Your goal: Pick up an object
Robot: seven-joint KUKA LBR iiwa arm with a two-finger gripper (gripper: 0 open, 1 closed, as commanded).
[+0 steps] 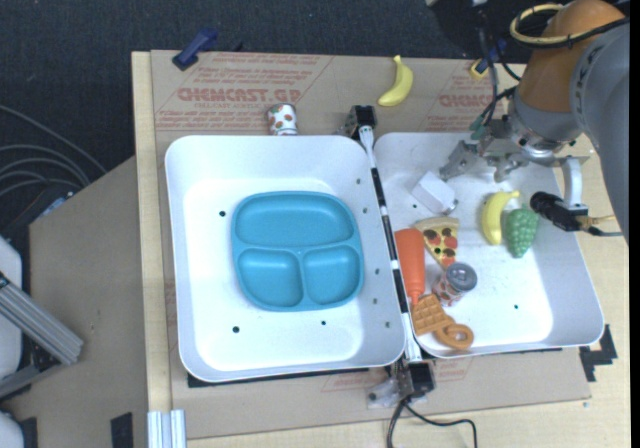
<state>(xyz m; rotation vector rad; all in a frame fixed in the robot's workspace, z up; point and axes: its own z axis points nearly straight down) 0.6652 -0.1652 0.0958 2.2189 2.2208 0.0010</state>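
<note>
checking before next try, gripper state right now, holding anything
gripper: over the right bin, no object seen between its fingers; open or shut cannot be told

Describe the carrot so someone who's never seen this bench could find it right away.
Look in the right-hand white bin, along its left wall beside the divider. The carrot lies there lengthwise, next to the pizza slice. It is the bin's only long, plain orange piece.

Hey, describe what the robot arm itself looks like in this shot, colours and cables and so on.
The arm is a rounded grey body with an orange band above the wrist. Thin dark cables and a pale yellowish looped cable run along it near the band. The end effector is a small grey metal assembly with angular parts, set over the right bin. No markings are legible on it.
</note>
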